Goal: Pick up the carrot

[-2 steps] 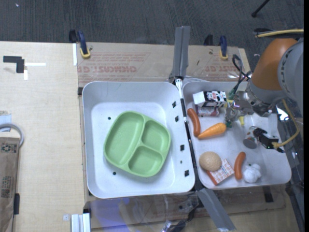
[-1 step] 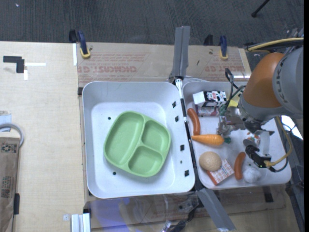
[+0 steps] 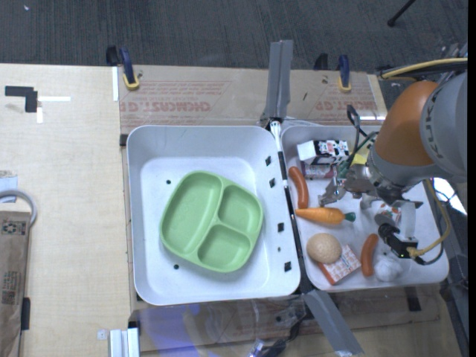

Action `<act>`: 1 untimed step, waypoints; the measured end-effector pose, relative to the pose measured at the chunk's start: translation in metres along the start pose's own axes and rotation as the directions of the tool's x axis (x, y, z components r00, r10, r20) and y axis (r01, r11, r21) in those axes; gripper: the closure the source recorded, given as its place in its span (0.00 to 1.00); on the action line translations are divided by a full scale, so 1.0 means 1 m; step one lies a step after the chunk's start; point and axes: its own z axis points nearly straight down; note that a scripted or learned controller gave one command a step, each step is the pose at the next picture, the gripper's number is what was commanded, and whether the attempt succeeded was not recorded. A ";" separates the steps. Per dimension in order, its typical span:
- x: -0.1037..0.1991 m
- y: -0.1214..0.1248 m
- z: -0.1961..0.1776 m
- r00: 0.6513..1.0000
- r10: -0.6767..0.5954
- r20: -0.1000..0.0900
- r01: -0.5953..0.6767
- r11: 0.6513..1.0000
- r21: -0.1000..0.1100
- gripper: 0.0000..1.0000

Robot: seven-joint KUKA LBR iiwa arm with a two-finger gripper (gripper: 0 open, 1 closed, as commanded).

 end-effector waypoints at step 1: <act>0.015 -0.056 0.000 0.995 -0.104 0.001 0.104 0.995 -0.001 0.00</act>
